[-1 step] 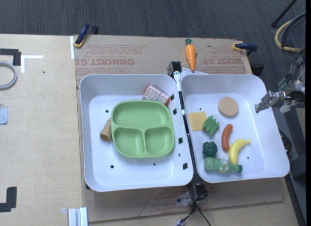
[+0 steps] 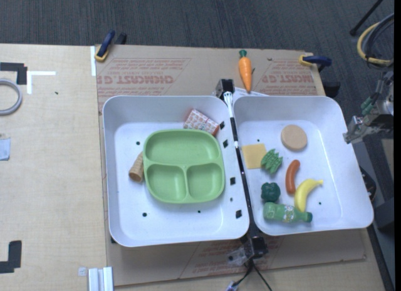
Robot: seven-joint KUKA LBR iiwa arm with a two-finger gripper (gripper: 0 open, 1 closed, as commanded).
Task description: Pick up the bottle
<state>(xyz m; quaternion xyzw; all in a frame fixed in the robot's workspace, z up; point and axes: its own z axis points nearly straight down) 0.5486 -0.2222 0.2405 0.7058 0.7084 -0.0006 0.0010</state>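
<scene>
The green bottle (image 2: 287, 213) lies on its side along the near edge of the right bin (image 2: 341, 218), just below the broccoli (image 2: 270, 191) and beside the banana (image 2: 306, 193). The jaws hang off the bin's right edge — their state I cannot tell. A green divided plate (image 2: 184, 165) fills the left bin (image 2: 119, 214).

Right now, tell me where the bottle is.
The bottle lies on its side in the right bin, near its front edge, below the broccoli and banana.
</scene>
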